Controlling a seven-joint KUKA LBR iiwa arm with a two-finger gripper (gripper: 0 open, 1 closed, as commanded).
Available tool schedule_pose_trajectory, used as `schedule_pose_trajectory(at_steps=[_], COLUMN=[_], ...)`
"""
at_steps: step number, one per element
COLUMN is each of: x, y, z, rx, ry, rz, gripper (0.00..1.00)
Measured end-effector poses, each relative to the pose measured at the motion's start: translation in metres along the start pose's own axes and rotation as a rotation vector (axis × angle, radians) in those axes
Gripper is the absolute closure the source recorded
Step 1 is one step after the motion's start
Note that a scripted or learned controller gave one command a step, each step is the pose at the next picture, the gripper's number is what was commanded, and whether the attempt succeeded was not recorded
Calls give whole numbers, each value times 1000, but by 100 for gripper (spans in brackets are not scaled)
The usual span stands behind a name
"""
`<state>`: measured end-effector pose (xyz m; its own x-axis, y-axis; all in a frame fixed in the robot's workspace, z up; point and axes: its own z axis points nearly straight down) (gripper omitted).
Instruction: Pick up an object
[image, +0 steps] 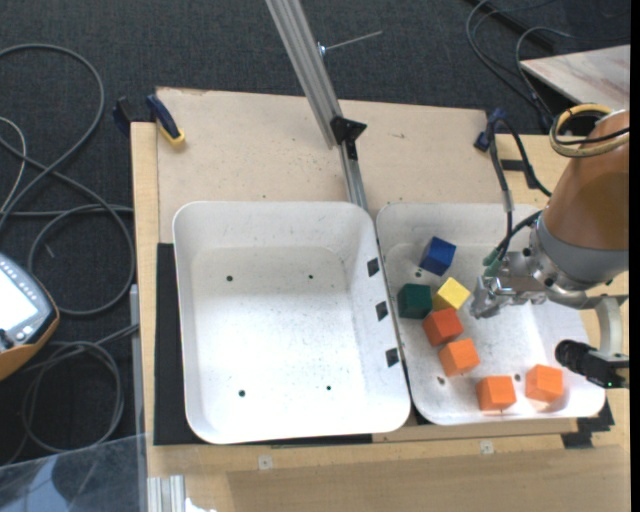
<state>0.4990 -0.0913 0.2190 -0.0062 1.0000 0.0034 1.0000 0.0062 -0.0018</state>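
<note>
From my screen, nothing has been picked up yet. All seven blocks lie on the floor of the right bin (590, 400): a blue block (437, 254) toward the far edge, a green block (415, 300) and a yellow block (452, 293) just beside each other near the bin's left wall, two orange blocks (443, 325) (459, 356) in line below them, and two more orange blocks (496, 393) (544, 383) along the near edge. The gripper (490, 300) hangs low in the bin, just right of the yellow block. I judge the grasp itself is all still ahead. The left bin (190, 300) holds no blocks.

The gripper's tip is small and muddled with cables and metal, so I cannot tell how the jaws stand, nor whether they touch the yellow block. The arm's bulk covers the bin's right edge.
</note>
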Motion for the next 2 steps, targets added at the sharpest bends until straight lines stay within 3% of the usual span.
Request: schedule_pose_trajectory(at_steps=[2], x=[103], y=[-15], z=[-8], rx=[1], ry=[1], rz=[-1], gripper=[100])
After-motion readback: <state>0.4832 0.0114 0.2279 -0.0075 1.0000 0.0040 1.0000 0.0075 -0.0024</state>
